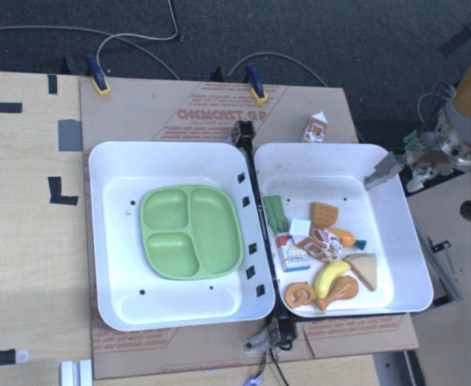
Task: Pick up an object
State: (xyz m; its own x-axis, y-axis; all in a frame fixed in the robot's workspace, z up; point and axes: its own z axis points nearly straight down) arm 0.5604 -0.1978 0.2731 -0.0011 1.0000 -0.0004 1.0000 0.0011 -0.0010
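At the far left, the pale wooden table (26, 240) carries a brown cardboard sheet (211, 115) held by two blue-and-yellow clamps, and the two bins sit on that sheet. The left shallow white plastic bin (111, 296) holds a light green divided plate (192, 232) with three compartments, lying flat near the bin's middle.

The right shallow white plastic bin (396, 215) holds the candidates for picking, crowded toward its near half. From left to right: a flat green block (276, 213) just beside the dividing wall, a small printed carton (293, 256), a brown pretzel-shaped toy (298, 295), a yellow toy banana (329, 278), an orange-brown toast-like piece (324, 214), a small orange carrot-like piece (344, 236) and a tan wedge of toy bread (364, 270). Several of these touch or overlap. A small milk-carton toy (316, 127) stands outside the bin, on the cardboard behind it.

At the right edge, the gripper (380, 173) hangs over the bin's far right corner, well apart from the pile and holding nothing; I cannot tell how wide its fingers stand.

The step in hand looks like the approach. To do it well, I would pick an object with free space on two sides, such as the green block or the toast-like piece, centre over it, and align the fingers across its narrow side before descending, so neighbours are not nudged.
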